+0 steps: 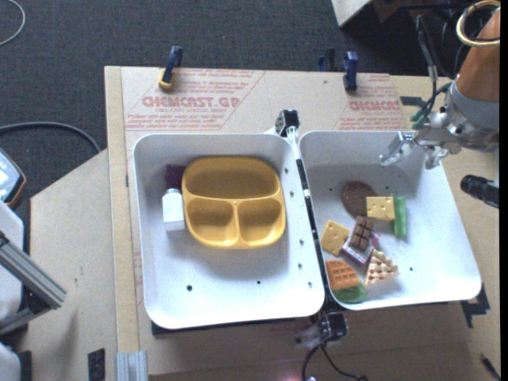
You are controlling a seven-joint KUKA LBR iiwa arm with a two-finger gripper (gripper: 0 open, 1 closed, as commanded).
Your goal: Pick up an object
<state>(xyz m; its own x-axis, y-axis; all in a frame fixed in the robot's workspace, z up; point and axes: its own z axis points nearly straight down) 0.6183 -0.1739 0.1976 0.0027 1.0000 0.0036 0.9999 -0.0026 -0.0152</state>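
two white bins side by side on a board, mid frame. left bin [151, 292] holds a yellow tray [233, 201] with three compartments, plus a small white bottle [173, 209] touching the tray's left edge and a dark purple thing [175, 173] just above the bottle, partly hidden. right bin [452, 252] holds toy food bunched at its centre and lower left: brown cookie [358, 197], cheese block [380, 209], green piece [400, 217] just right of it, cheese slice [334, 236], chocolate bar [362, 232], waffle [342, 275], lattice cracker [381, 268]. arm [479, 78] enters at upper right of frame. gripper [413, 153] hovers over the upper right part of the right bin, above and right of the cookie, apart from the food. fingers spread, nothing between them. two clamps [170, 67] on the board's top edge.
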